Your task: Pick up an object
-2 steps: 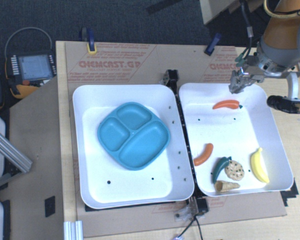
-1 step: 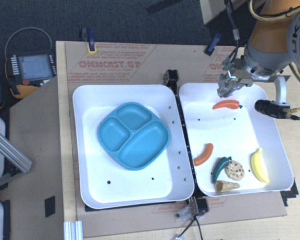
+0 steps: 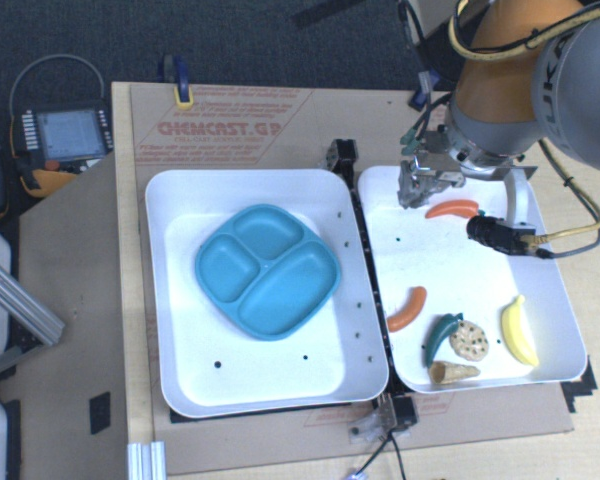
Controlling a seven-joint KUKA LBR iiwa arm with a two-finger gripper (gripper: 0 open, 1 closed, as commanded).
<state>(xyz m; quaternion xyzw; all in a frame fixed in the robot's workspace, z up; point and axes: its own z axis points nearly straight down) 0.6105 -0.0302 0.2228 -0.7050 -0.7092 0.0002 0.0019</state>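
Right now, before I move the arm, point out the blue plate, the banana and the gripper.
blue plate (image 3: 268, 270): camera view, on the ridge between its compartments.
banana (image 3: 518, 332): camera view, middle of the yellow fruit.
gripper (image 3: 418, 194): camera view, at the fingertips, above the right bin's far end.

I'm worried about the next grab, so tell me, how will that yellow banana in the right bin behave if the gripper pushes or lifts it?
The banana looks like a small glossy toy, so probably light and stiff. Its curved shape suggests it may pivot or slide on the smooth right bin floor if nudged. Smooth skin could slip from the gripper.
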